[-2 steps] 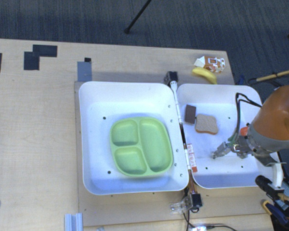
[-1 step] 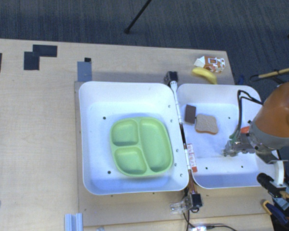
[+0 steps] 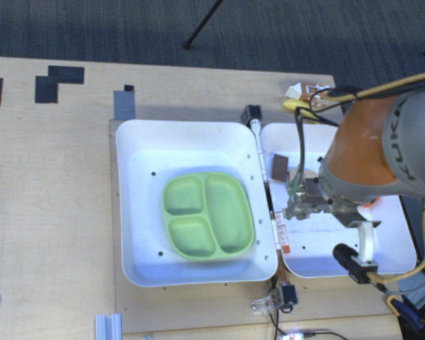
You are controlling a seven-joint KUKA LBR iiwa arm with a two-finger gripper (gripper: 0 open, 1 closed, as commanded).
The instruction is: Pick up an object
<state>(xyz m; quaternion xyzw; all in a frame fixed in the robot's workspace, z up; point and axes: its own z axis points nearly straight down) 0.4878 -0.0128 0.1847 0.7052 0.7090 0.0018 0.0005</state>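
So far the pick looks unfinished, as best I can judge from where I stand. The grey arm [image 3: 389,147], with its orange band, reaches in from the right and hangs low over the right bin [image 3: 404,250], its wrist covering much of that bin's middle. The gripper [image 3: 301,202] points down toward the bin's left part, close to the shared rim between the two bins, but the wrist and cables crowd it so much that I cannot tell how it is set, nor whether anything is caught in it. A small dark brown block [image 3: 280,165] lies on the right bin's floor just beyond the gripper, near the upper left corner; it sits apart from the tool and seems untouched. A hint of orange-red [image 3: 368,202] peeks out from under the arm's far side, too hidden to name. In the left bin [image 3: 138,190] a green divided tray [image 3: 207,215] rests flat in the middle, well apart from the arm. My reading is that the arm is at the reaching or descending stage: nothing is visibly lifted clear of either bin, so the grasp and the lift both remain to be done.
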